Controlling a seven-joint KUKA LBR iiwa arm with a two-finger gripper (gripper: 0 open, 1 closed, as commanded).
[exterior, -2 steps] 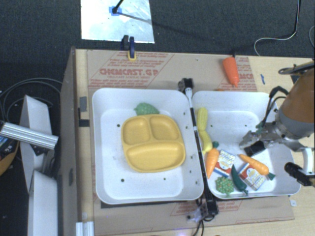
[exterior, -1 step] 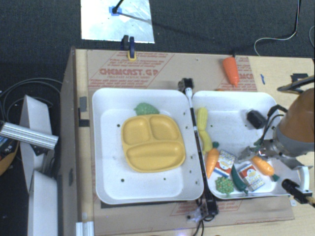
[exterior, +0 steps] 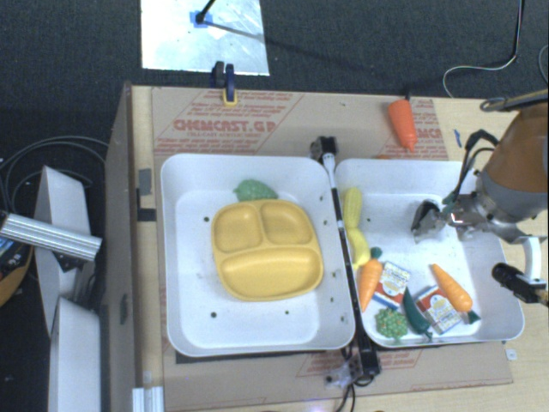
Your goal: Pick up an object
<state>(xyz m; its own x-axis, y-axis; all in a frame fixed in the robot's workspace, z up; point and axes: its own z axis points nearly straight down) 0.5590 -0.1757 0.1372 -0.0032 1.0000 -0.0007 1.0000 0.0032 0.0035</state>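
The right bin [exterior: 506, 316] holds the pickable toys, crowded toward its 6 o'clock edge: a carrot [exterior: 369, 282] lying along the divider side, a second carrot [exterior: 452, 287] toward 4 o'clock, a bunch of green peas [exterior: 391, 324] at 7 o'clock, a dark green pepper-like piece [exterior: 414, 312] and two small printed packets [exterior: 395, 279] [exterior: 441, 312] between them. A yellow corn cob [exterior: 352, 209] and a yellow piece [exterior: 358, 246] just below it lie against the bin's 9 o'clock wall.

The tool [exterior: 425, 219] hangs over the bare middle of this bin, at 12 o'clock from the toy cluster and apart from every toy; nothing sits between its fingers, and whether they are apart or together cannot be told. The arm [exterior: 515, 178] enters from 3 o'clock.

The left bin [exterior: 184, 256] carries a yellow divided plate [exterior: 266, 249] with a green leafy toy [exterior: 254, 190] touching its 12 o'clock rim. Another carrot [exterior: 401, 123] lies on the desk [exterior: 257, 118] at 12 o'clock of the right bin.
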